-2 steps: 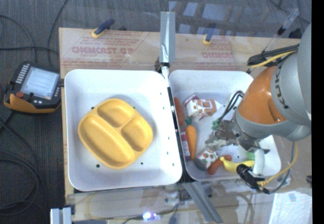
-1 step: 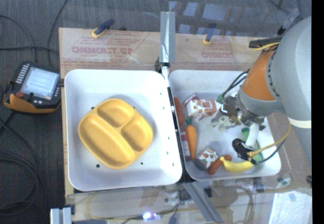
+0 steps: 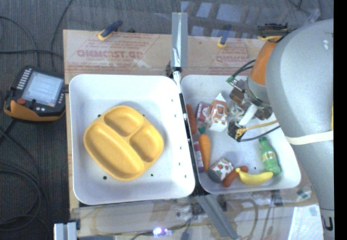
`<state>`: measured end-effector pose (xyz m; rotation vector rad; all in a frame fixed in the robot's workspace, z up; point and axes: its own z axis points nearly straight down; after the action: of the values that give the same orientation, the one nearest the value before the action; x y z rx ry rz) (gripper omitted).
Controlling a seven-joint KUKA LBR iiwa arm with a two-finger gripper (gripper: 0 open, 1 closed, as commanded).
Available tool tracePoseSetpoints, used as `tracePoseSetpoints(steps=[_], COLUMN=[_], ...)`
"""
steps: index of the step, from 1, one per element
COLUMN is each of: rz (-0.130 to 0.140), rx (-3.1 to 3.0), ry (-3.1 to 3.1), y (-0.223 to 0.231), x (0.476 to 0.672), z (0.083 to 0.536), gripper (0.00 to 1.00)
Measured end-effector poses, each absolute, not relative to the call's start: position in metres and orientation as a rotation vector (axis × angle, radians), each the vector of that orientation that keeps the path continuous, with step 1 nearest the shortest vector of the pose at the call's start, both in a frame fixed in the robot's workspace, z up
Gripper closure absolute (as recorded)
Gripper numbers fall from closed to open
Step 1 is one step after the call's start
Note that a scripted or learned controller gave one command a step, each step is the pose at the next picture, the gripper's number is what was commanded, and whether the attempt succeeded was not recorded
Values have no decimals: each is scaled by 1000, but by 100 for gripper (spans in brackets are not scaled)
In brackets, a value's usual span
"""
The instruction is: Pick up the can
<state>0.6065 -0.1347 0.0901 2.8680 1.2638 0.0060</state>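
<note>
Faintly, red "CHEMOST" lettering on board [image 3: 111,53].

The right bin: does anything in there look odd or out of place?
Mostly jumbled. In the right bin, the carrot, green bottle and banana lie flat among small cartons. No damage or spill shows.

Divided tray [image 3: 123,141] in left bin [image 3: 81,125]; banana [image 3: 255,177], carrot [image 3: 204,144], possibly can [image 3: 202,110] in right bin [image 3: 293,176]

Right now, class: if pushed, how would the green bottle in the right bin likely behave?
Lying on its side, the green bottle would probably roll. It looks like smooth plastic: likely light, perhaps slippery. The banana beside it might stop it.
</note>
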Motion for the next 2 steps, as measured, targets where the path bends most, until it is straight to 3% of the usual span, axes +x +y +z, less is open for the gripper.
tracePoseSetpoints(steps=[1,2], rz=[-8,-12], rx=[3025,3112], ry=[836,417], y=[-124,-163], x=[634,562], z=[246,235], gripper=[100,100])
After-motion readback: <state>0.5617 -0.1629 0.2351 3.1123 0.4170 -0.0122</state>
